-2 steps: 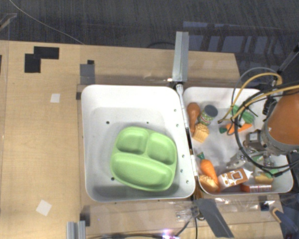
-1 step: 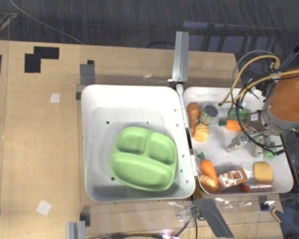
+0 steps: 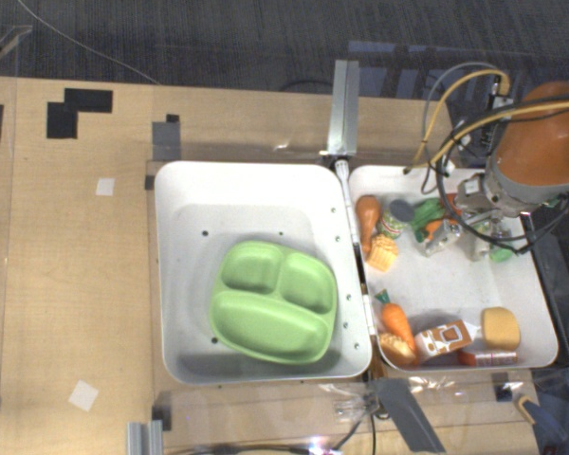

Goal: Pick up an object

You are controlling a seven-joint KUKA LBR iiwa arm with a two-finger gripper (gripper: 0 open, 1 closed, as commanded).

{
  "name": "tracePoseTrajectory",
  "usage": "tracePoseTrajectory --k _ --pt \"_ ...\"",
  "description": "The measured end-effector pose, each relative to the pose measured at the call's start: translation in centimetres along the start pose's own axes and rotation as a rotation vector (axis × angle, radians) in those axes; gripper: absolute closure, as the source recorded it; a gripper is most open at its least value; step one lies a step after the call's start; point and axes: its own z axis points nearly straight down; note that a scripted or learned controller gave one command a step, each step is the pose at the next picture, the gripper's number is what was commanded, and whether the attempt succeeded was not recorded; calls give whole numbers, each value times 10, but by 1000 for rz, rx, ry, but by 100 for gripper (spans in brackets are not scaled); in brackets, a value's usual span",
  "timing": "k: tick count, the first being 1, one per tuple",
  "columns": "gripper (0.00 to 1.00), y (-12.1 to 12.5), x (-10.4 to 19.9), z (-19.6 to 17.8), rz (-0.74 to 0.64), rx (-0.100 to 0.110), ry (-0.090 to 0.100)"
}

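We see the grey two-finger gripper [image 3: 476,224] low over the right white bin [image 3: 541,349] beside a green leafy toy vegetable [image 3: 427,214] at the bin's far side — grip state unclear — it looks light, rigid plastic, slippery, so we'd pinch its narrow middle.

Two white bins sit side by side: the left bin [image 3: 171,254] carries one green divided plate [image 3: 275,301]. The right bin [image 3: 541,339] carries a cluttered lot of small toy foods, among them two carrots [image 3: 395,320], one corn cob [image 3: 383,251] and one yellow block [image 3: 501,327].
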Motion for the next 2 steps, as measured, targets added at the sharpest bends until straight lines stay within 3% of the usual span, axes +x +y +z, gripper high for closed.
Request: tracePoseTrajectory --k 1,2 --pt "0 -10 -56 0 -63 0 7" --pt "100 -14 -56 -15 -57 12 2"
